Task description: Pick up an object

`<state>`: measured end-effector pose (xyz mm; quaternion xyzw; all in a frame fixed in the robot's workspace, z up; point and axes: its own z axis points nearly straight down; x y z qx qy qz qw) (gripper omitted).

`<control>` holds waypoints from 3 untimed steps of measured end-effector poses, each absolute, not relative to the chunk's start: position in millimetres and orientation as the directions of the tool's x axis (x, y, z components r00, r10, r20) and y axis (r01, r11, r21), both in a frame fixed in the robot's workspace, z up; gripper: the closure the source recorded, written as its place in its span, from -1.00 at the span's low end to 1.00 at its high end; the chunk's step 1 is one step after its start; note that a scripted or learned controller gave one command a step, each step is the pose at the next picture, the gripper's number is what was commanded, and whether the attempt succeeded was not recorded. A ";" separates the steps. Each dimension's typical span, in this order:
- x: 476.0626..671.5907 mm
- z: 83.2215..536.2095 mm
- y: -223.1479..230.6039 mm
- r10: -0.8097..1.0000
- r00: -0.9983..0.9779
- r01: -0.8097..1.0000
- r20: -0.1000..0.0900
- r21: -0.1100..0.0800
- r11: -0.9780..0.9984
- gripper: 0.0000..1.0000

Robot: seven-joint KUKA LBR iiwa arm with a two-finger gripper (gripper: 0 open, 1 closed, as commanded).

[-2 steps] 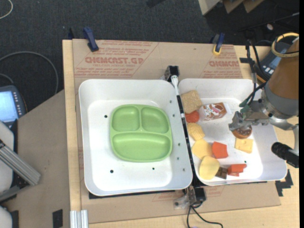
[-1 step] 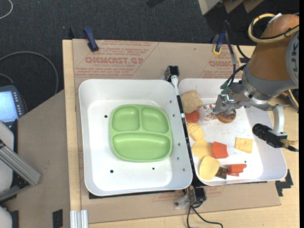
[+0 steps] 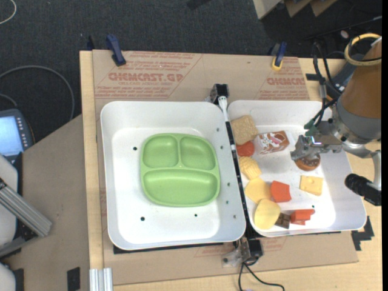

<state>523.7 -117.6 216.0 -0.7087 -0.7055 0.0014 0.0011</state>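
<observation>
- Two shallow white bins sit side by side on a brown board: the left bin (image 3: 115, 162) carries a green divided plate (image 3: 180, 169), the right bin (image 3: 342, 217) carries a scatter of small food-like pieces.
- The arm (image 3: 364, 96), grey with an orange band, reaches in from the right and ends over the upper right part of the right bin.
- The gripper (image 3: 307, 153) hangs low over that bin, and a small brown round piece (image 3: 306, 162) sits right at its tip; whether the claw is released, clenched or grasping that piece cannot be told from this slant.
- Just below the brown piece lies a pale yellow cheese-like wedge (image 3: 312, 184).
- To the left of the gripper rests a white and red packet (image 3: 272, 141), and beyond it a tan cracker-like square (image 3: 244, 128) near the bin's left wall.
- Below the cracker lie a red piece (image 3: 245, 149), then a yellow lump (image 3: 249, 168).
- Lower in the bin sit a yellow rounded piece (image 3: 257, 190), an orange block (image 3: 280, 191) touching it, a pale yellow round piece (image 3: 267, 213), and a small red and dark piece (image 3: 296, 216) beside that.
- A black clip (image 3: 219, 92) stands at the top where the two bins meet.
</observation>
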 end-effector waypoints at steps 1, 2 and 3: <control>561.9 220.6 -74.3 1.000 -0.005 1.000 0.000 0.004 0.005 1.00; 502.3 161.1 -127.6 1.000 0.006 1.000 0.001 -0.009 -0.006 1.00; 481.1 240.1 -92.6 1.000 -0.003 1.000 0.000 0.006 0.003 1.00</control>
